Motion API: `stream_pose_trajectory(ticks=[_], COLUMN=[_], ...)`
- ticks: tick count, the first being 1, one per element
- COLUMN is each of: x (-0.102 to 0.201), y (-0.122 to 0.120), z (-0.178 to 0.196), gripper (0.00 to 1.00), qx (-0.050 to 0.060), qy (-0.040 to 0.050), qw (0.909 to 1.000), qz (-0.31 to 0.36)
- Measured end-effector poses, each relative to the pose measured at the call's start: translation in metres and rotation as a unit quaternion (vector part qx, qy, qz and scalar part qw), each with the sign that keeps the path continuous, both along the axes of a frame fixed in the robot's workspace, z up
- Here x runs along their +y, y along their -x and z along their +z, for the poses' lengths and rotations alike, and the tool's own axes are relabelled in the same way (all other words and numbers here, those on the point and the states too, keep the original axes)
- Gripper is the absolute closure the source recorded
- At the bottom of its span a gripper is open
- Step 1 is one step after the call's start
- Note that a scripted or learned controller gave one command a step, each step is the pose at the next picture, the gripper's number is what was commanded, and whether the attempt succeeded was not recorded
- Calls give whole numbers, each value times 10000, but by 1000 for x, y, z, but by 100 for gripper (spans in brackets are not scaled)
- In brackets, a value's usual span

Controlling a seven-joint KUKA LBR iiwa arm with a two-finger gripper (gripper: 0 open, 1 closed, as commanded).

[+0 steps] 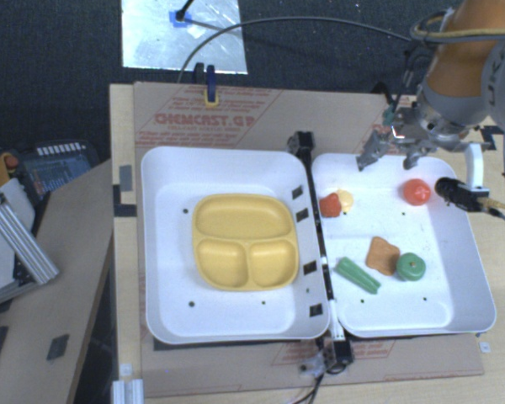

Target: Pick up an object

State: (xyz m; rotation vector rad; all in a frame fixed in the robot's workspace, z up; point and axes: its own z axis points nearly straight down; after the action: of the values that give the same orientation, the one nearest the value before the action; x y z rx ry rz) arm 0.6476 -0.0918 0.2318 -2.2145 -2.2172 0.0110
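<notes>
Fingers [372, 154] of the gripper [391, 153] spread apart, holding nothing, poised over the right bin's [463, 268] far rim. Just below-right lies a red ball [417, 192]; below-left, a red-and-yellow piece [336, 203]. Bare white floor separates them. Farther below: brown piece [382, 255], green cylinder [411, 266], green stick [357, 275].

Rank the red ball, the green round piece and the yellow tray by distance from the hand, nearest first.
From the hand:
1. Red ball, right bin's upper right.
2. Green round piece, right bin's lower right.
3. Yellow tray, in the left bin.
</notes>
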Motion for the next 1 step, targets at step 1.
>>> stream_pose_trajectory(ticks=[1], x=[0], y=[-2], z=[8], gripper=[0], qx=[-61], qy=[5], qw=[10000], qz=[9])
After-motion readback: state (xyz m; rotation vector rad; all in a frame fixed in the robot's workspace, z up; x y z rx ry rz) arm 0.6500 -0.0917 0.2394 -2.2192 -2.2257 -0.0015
